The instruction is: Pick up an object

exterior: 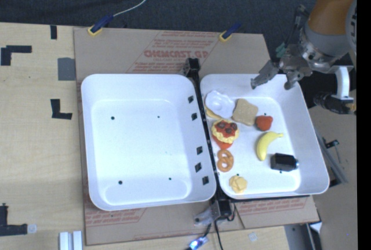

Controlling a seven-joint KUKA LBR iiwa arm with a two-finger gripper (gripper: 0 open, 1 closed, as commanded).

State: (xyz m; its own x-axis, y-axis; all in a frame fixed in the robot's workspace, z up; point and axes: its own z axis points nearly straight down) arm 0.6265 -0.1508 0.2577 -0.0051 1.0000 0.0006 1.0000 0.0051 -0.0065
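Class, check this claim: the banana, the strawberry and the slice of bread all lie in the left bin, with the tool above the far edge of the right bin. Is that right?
Not quite. The camera view shows the banana, strawberry and slice of bread in the right bin, not the left bin. The tool is above the right bin's far edge, as stated.

Robotics lab: KUKA arm (333,8) over two white bins (93,127) w/ toy food, clamped cardboard (168,54).

You see an evenly lit, fairly bright overhead view. The two white bins (139,138) look nearly washed out, with soft faint shadows. The upper frame stays dark. Small details appear slightly soft and grainy.
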